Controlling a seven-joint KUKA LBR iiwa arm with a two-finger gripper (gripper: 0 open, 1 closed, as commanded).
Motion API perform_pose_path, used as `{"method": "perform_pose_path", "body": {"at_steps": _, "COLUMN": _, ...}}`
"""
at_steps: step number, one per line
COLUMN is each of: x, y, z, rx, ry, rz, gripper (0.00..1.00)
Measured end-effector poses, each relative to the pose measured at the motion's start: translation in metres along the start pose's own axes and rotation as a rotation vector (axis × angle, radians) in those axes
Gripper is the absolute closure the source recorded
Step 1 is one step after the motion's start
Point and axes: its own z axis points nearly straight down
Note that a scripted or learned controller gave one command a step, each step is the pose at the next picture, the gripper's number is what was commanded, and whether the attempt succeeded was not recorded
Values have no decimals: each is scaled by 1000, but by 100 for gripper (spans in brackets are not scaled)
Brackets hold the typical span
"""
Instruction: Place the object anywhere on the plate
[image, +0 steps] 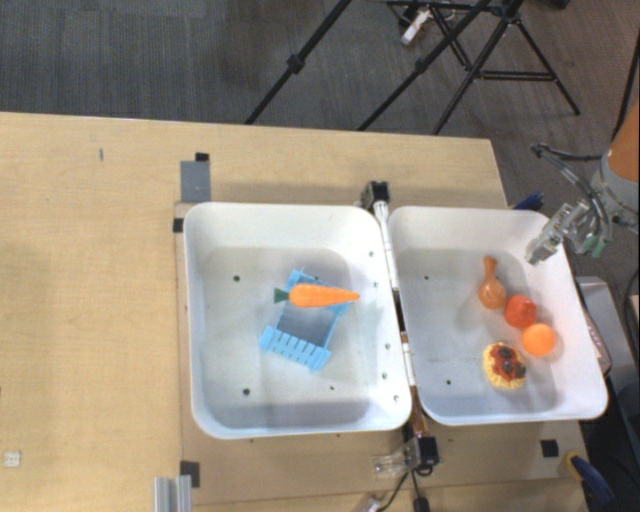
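A pale wooden bench (90, 300) carries two shallow white bins. The orange toy carrot (318, 295) lies across a light-blue ridged plastic plate (300, 335) in the left bin (215, 300). The grey gripper (553, 240) hangs over the right bin's (450, 340) far right corner, fingers seemingly slightly parted, gripping nothing.

My arm (625, 165) was cut off by the right edge; my claw's (553, 240) fingers were too small to read.

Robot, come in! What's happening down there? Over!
Claw above right bin's far corner. Orange toy carrot lying on blue slatted plastic plate, left bin. Nothing blocking.
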Motion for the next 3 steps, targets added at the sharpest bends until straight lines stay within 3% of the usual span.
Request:
{"method": "perform_pose_path", "body": {"at_steps": 1, "x": -27, "y": 20, "z": -14, "rx": 2, "ry": 0, "rz": 719, "gripper": 100}}
{"method": "perform_pose_path", "body": {"at_steps": 2, "x": -47, "y": 35, "z": 25, "rx": 1, "ry": 0, "rz": 470, "gripper": 100}}
{"method": "perform_pose_path", "body": {"at_steps": 3, "x": -51, "y": 37, "z": -10, "rx": 0, "ry": -1, "rz": 540, "gripper": 100}}
